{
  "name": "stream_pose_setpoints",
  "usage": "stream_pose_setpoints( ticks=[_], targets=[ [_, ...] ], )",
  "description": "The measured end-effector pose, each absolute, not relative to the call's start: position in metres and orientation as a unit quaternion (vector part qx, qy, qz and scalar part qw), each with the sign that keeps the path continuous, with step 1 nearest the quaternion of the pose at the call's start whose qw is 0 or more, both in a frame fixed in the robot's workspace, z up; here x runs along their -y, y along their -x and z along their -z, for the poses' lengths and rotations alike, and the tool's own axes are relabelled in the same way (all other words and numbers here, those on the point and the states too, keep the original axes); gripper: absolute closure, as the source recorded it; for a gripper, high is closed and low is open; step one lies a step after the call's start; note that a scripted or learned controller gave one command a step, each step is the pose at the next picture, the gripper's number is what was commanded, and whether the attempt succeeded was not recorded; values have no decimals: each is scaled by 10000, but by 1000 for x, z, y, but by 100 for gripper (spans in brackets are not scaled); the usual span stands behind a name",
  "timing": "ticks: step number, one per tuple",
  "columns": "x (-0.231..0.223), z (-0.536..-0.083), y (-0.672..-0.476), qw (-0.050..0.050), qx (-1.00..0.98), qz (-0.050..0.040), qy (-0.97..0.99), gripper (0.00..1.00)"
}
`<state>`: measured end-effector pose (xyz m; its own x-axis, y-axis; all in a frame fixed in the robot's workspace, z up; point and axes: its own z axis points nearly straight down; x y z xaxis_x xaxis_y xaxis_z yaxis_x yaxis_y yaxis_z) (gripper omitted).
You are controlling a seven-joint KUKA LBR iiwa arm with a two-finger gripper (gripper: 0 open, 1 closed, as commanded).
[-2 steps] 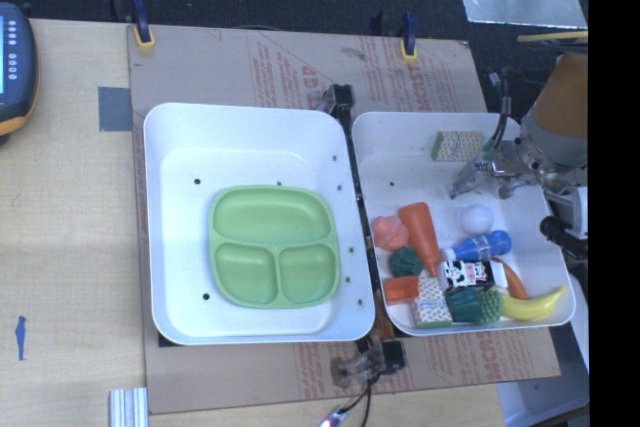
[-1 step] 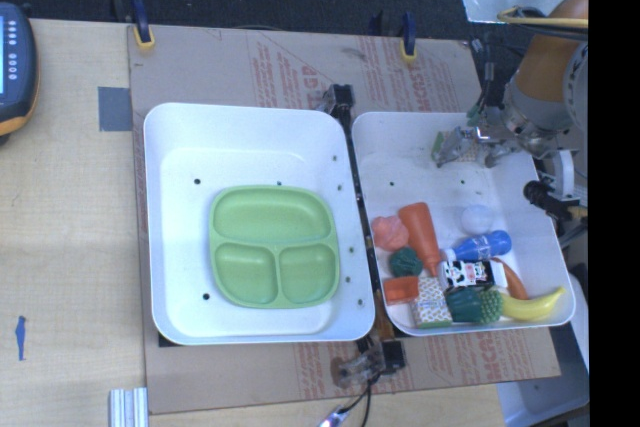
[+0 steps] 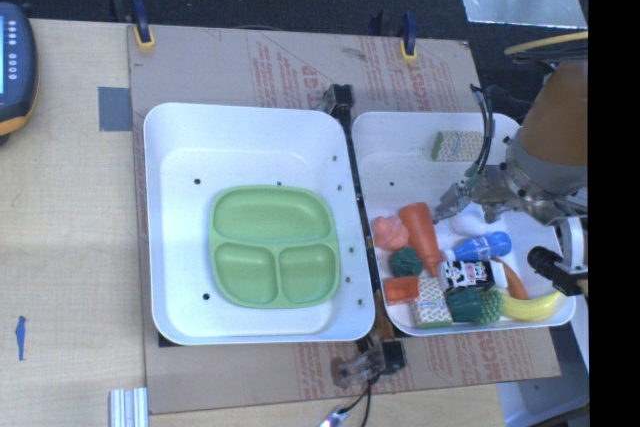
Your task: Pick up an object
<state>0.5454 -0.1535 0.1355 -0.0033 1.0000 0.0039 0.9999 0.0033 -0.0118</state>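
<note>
Overhead slanted view of a bench bearing two shallow white bins side by side on a brown cardboard sheet (image 3: pixel 300 65) printed with faint red lettering too small to read. The left bin (image 3: pixel 170 215) holds a pale green divided plate (image 3: pixel 272 245) with three compartments, lying flat near the bin's centre. The right bin (image 3: pixel 400 140) holds a cluster of small objects in its lower half: a pink lump (image 3: pixel 388 233) near the left wall; an orange carrot-shaped piece (image 3: pixel 421 233) lying lengthwise just beside it; a dark green rounded item (image 3: pixel 404 262) touching the carrot's lower end; a small red-orange block (image 3: pixel 400 289) below that; a blue bottle (image 3: pixel 482 246) lying on its side; a black-and-white cow-patterned carton (image 3: pixel 467 274) beneath the bottle; a green bristly item (image 3: pixel 474 306); a yellow banana (image 3: pixel 533 306) along the bottom right corner; and a flat speckled packet (image 3: pixel 431 303). Apart from the cluster, near the bin's upper edge, lies a small green-and-tan pad (image 3: pixel 458 146). No label on these items is legible.

The grey arm with its orange band enters from the right; the gripper (image 3: pixel 462 200) hangs above the right bin, just above the blue bottle and to the right of the carrot. Its opening cannot be told, and nothing is visibly held. Two blue-and-yellow clamps (image 3: pixel 141 23) pin the cardboard's far edge. A device with a blue panel (image 3: pixel 14 65) sits at far left.
</note>
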Motion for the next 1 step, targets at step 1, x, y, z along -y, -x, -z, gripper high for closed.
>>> stream_pose_setpoints(
  ticks=[1],
  targets=[
    [126,-93,-616,-33,7104,11,7038,0]
  ],
)
